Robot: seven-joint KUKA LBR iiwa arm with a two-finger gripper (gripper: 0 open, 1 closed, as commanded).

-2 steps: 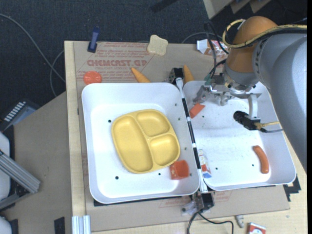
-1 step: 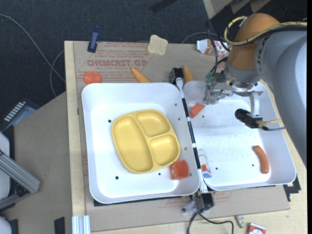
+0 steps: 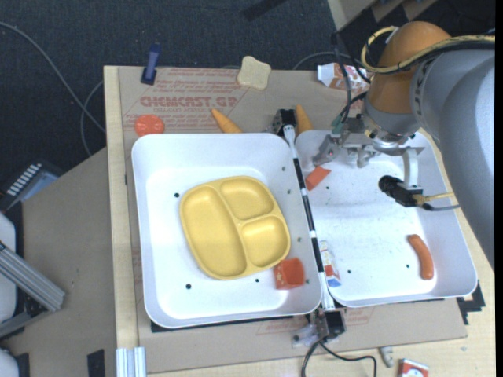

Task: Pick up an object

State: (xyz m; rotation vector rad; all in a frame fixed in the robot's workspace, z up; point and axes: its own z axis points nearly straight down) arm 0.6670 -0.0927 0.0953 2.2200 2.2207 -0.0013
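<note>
My gripper (image 3: 344, 155) hangs over the far left corner of the right bin (image 3: 369, 289), fingers apart with nothing between them. Just below and left of it, an orange wedge (image 3: 317, 178) lies on the bin floor by the divider. An orange sausage (image 3: 422, 256) lies near that bin's right wall. A small white and red tube (image 3: 327, 262) rests along the divider. In the left bin (image 3: 157, 289) sits a yellow divided plate (image 3: 233, 226), with a red block (image 3: 289, 273) at its near right corner.
On the bench behind the bins lie a blue piece (image 3: 150, 63), a beige bread-like piece (image 3: 254, 71), an orange disc (image 3: 147, 124), a carrot (image 3: 225, 122), a black clip (image 3: 284, 120) and a printed packet (image 3: 336, 75). The arm covers the right bin's far right.
</note>
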